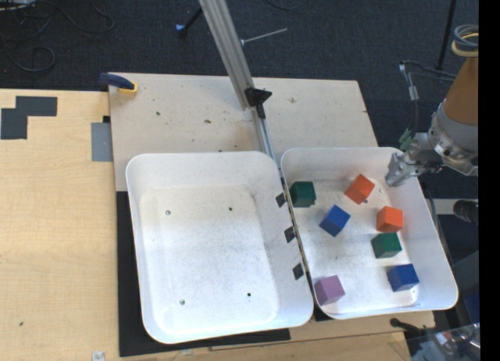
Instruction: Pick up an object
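Bench: your two white bins [203, 166] sit side by side
Cubes: purple [329, 289], green [303, 193], blue [334, 219], orange [359, 188], all left of the jaws
Gripper [395, 172]: at right bin's far right rim; you cannot tell jaw state

Just one camera here, mounted up high and tilted down at the bench [312, 105], so it caught both white bins: the left bin [148, 172] lower centre, the right bin [437, 289] lower right. It sat far enough back to take in dark floor [117, 23] along the top and the arm [461, 117] poking in at the right edge.
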Motion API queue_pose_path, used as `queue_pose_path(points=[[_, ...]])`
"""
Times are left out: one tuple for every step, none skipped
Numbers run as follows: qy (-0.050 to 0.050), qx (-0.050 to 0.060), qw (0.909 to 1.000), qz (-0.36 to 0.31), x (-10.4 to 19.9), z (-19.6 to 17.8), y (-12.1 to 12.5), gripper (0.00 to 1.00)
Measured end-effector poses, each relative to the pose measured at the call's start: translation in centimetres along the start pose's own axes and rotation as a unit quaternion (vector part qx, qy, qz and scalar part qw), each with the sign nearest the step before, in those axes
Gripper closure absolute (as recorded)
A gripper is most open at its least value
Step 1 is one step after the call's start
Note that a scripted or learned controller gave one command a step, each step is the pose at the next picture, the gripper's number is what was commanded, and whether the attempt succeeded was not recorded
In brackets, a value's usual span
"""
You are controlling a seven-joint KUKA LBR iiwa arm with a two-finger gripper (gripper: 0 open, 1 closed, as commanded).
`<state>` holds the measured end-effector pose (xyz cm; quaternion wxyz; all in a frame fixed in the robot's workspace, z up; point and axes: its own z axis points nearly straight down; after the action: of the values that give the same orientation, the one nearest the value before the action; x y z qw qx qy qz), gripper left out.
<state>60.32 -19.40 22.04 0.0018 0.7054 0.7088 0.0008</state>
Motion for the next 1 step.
queue_pose_path(points=[[0.000, 0.000, 1.0000, -0.001, -0.12, -3.83, 0.07, 1.00]])
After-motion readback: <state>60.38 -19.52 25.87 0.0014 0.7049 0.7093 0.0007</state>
